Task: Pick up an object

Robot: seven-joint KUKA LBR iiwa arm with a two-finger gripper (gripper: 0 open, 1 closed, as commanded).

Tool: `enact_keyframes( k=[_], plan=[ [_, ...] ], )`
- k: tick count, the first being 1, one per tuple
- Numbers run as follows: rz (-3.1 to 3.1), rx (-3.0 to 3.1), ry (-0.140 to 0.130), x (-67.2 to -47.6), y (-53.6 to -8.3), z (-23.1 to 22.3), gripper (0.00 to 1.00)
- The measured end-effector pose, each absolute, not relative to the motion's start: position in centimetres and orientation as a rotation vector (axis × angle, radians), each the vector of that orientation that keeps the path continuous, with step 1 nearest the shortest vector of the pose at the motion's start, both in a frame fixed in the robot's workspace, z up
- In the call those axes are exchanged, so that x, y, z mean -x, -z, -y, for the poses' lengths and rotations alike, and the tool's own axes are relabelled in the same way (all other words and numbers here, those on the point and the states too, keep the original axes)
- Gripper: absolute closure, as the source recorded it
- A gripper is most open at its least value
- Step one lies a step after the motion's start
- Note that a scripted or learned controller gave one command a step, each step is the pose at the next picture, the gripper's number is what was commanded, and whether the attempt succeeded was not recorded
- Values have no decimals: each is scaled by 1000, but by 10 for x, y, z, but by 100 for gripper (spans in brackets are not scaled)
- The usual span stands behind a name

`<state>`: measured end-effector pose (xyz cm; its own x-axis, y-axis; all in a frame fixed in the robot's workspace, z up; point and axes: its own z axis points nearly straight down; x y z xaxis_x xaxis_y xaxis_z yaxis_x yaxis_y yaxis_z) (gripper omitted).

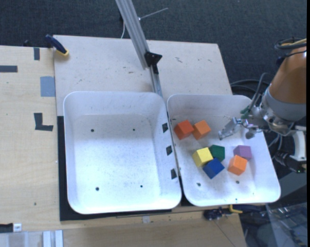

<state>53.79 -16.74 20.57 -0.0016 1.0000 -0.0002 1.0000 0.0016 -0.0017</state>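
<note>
the claw (228, 131) hangs over the right bin (257, 192); whether it's spread i cannot tell. nearest are two orange cubes (192, 129), touching; more blocks (219, 161) cluster below. they look light, stiff, smooth: pinch opposite flat faces of an outer one.

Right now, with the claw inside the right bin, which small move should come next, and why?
Probably shift the claw a little toward the orange block and lower it. The claw hangs over bare floor of the right bin with nothing between its fingers, and that block lies nearest it.
</note>
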Motion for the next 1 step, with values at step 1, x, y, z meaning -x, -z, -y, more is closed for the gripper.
enact_keyframes(
  k=[1],
  plan=[
    [2220, 2218, -7, -541, -161, 170, 0]
  ],
)
